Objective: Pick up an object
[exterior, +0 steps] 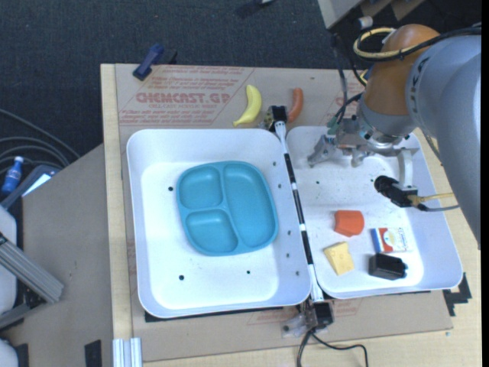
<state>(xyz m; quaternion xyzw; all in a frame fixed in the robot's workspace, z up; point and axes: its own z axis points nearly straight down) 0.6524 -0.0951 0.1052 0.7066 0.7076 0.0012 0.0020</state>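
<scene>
Left bin (153, 281) holds a blue divided plate (227, 207). In the right bin (435, 277): yellow block (339, 258), orange piece (349, 222), small card (391, 240), black item (387, 266). Gripper (336, 150) hovers over the bin's far end, gripping nothing; its state I cannot tell.

Dark carpet floor (114, 21) w/ cables, plywood bench (183, 90).

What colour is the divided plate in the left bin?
The divided plate is light blue, turquoise-like, seen clearly in the camera view from above.
</scene>
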